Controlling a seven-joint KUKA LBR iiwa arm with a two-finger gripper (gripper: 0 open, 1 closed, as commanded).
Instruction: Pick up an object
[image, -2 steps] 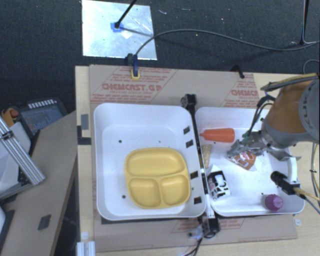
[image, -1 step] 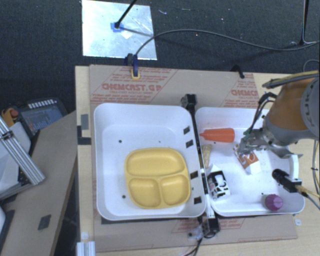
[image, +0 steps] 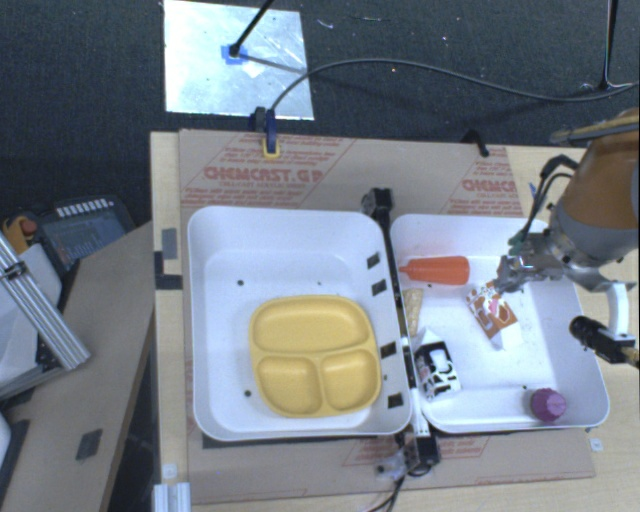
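One gripper (image: 512, 272) over right bin (image: 585, 400), jaws touching snack packet (image: 492, 313)

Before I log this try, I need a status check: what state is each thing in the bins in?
Yellow divided tray: flat, upright, in the left bin.
Orange carrot: lying on its side, right bin.
Snack packet: lying tilted, just under the pincer.
Black-and-white item: lying by the divider.
Purple object: resting in the near corner.
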